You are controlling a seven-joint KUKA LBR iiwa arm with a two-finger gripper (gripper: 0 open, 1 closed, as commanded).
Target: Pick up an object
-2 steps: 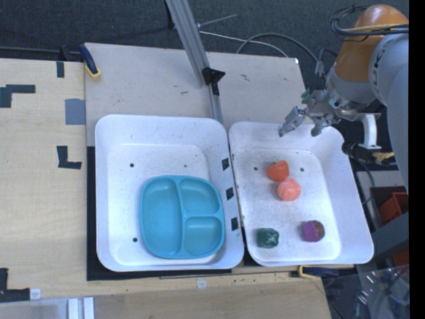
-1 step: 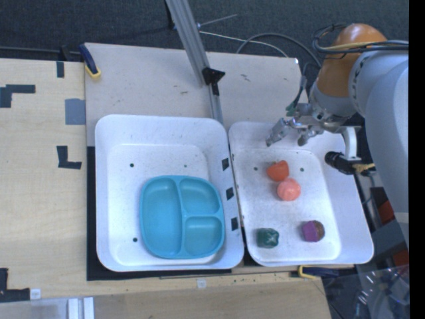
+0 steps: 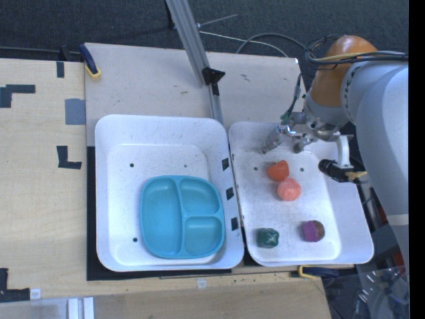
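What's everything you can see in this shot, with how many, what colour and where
Bins: two, white, side by side on the bench.
Divided tray: one, light blue, in the left bin, toward its near side.
Orange-red object: one, right bin, upper middle.
Pink object: one, right bin, just below the orange-red one.
Dark green object: one, right bin, near edge, left.
Purple object: one, right bin, near edge, right.
Metal pole: one, grey, slanting behind the bins.
Clamp: one, blue and yellow, far left corner of the board.
Arm: one, grey with orange band, from the right.
Gripper: one, over the right bin's far end.
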